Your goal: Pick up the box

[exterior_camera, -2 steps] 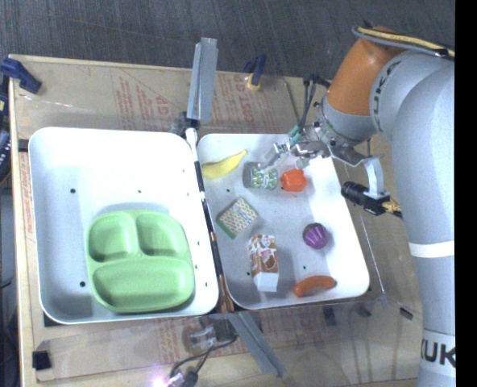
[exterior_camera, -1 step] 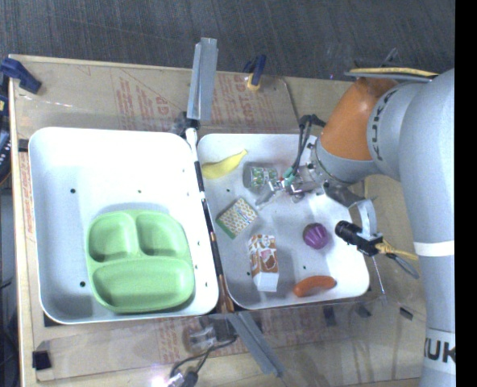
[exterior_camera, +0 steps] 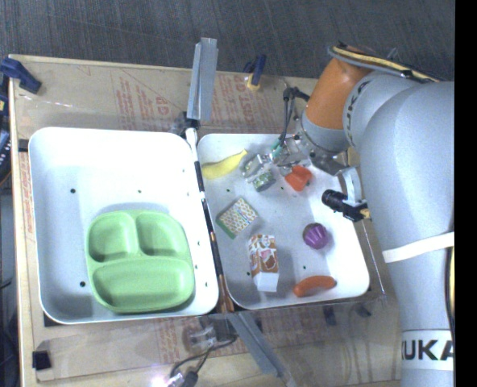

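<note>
Small carton box in the right white bin, gripper low near the bin's far side.

The upright brown-and-white printed cardboard box [exterior_camera: 263, 262] stands near the near wall of the right shallow white bin [exterior_camera: 347, 285], bare floor around it, an orange sausage-shaped toy [exterior_camera: 313, 285] just beside. The metal two-finger gripper [exterior_camera: 263, 168] sits well apart by a yellow banana [exterior_camera: 223, 165]; whether the claw is clenched or released, I cannot tell.

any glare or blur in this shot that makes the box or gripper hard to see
Camera view: even overhead light, with soft shadows under the rims of the white bins. The box is sharp enough to read as a printed carton lying in the right bin, with no glare on it. The gripper is a small, cluttered metallic patch near the banana, too fine to resolve. The picture is slightly grainy overall.
</note>
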### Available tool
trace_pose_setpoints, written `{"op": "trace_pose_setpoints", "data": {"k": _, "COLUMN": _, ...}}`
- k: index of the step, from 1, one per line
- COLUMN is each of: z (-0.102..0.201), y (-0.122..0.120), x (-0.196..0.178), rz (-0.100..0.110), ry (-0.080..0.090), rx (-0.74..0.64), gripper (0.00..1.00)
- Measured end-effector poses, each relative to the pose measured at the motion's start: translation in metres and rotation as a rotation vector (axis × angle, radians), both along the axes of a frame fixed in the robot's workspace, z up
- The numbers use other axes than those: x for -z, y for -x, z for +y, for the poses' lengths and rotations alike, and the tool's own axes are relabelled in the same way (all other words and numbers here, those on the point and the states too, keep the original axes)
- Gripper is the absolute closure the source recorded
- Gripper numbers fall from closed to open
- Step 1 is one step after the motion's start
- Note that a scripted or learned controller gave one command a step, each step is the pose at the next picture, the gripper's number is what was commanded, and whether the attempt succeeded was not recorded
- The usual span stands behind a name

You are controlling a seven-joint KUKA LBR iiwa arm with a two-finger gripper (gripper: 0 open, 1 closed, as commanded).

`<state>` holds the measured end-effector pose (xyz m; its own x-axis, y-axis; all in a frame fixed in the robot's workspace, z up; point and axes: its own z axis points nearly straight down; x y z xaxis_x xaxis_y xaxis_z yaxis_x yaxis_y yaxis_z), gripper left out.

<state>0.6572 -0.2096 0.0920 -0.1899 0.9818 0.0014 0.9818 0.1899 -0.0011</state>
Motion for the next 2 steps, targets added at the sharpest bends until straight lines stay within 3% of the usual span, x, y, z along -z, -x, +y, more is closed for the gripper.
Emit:
{"op": "trace_pose_setpoints", "data": {"k": 1, "z": 0.0015, "y": -0.0010, "x": -0.0107, "rz": 0.000, "ry": -0.001, "rx": -0.006, "gripper": 1.00}}
{"op": "trace_pose_setpoints", "data": {"k": 2, "z": 0.0017, "y": -0.0011, "x": -0.0108, "rz": 0.000, "ry": -0.001, "rx": -0.006, "gripper": 0.00}}
